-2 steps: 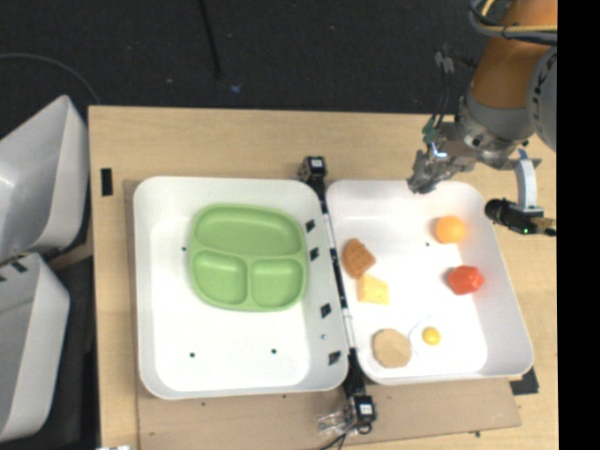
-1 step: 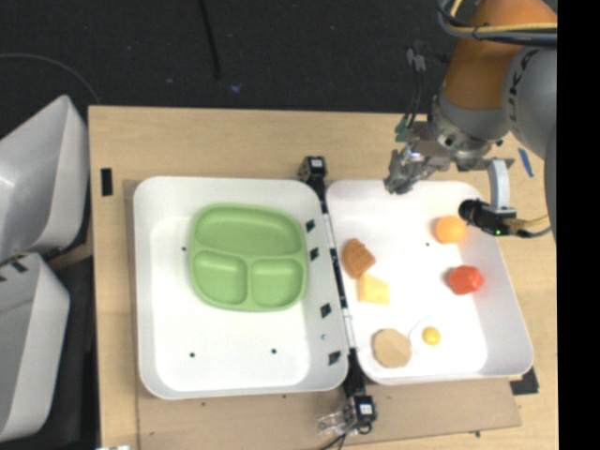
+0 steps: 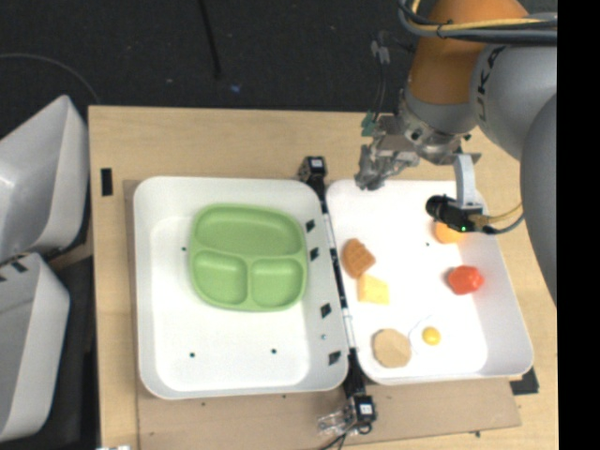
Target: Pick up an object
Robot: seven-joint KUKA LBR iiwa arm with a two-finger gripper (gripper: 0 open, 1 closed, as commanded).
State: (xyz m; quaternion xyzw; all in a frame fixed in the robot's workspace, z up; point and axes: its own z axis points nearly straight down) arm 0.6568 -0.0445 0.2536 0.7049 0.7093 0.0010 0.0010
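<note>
bench: wooden top (image 3: 112, 139) on dark floor, bearing two white bins side by side.
right bin (image 3: 497, 345), near edge: tan round piece (image 3: 392, 348) and small yellow ball (image 3: 430, 336).
right bin, middle: yellow wedge (image 3: 373, 290), brown pastry (image 3: 357, 257), red piece (image 3: 465, 278).
right bin, far: orange piece (image 3: 448, 232), partly hidden by a black fitting.
left bin (image 3: 159, 354): green divided tray (image 3: 248, 256), compartments bare.
gripper (image 3: 371, 176): over right bin's far left corner, nothing visibly held; opening unclear.
step: approach, likely; next calls for descending onto one piece, perhaps the pastry.

Small food pieces (image 3: 373, 290) lie scattered in right bin (image 3: 502, 279).
</note>
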